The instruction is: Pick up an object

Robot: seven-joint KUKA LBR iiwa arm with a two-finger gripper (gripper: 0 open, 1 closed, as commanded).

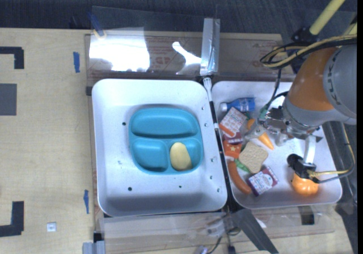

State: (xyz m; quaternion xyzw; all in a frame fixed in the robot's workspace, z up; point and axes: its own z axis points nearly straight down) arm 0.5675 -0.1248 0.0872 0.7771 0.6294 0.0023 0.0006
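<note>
the gripper hangs low in the right bin, just above a cracker; its opening is not discernible.

No legible text, brand or number anywhere. Printed wrappers beside the gripper: a red-and-white packet just to its left, a blue one up and left, a maroon-and-white pouch below; lettering on all three too small and blurred to read.
</note>
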